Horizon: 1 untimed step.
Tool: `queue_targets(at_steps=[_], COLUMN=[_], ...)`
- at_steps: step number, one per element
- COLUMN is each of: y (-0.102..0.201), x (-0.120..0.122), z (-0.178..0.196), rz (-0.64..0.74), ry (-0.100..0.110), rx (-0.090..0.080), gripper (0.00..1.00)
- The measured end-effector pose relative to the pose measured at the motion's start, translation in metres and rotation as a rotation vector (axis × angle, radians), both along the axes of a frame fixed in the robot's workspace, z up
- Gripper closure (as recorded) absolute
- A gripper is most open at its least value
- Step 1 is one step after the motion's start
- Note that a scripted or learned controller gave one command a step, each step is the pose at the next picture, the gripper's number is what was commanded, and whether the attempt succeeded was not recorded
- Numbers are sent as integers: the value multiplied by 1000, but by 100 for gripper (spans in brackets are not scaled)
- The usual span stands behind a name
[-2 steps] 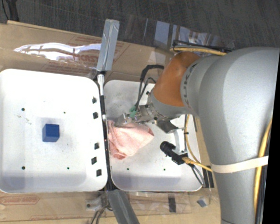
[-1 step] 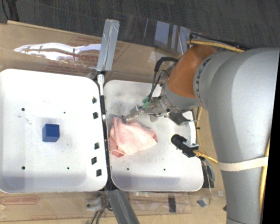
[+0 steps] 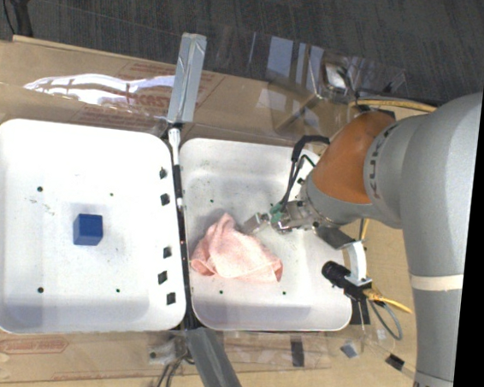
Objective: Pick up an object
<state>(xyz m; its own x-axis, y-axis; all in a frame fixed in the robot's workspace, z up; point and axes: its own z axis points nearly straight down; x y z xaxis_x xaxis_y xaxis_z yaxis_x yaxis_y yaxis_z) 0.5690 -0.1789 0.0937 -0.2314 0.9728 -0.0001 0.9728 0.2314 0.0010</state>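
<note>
Beside the pink cloth's [image 3: 236, 250] upper edge, apparently touching, hangs the gripper [image 3: 260, 222].

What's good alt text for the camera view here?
Overhead view of a grey arm with an orange band reaching from the right into the right bin, its gripper at the upper edge of a crumpled pink cloth. A small blue cube sits alone in the left bin.
</note>
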Motion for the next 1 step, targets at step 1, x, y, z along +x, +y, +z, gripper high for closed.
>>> queue_targets(at_steps=[1], y=[-1], x=[-51], z=[0], rz=[124], ry=[-1], rx=[1], gripper=[0])
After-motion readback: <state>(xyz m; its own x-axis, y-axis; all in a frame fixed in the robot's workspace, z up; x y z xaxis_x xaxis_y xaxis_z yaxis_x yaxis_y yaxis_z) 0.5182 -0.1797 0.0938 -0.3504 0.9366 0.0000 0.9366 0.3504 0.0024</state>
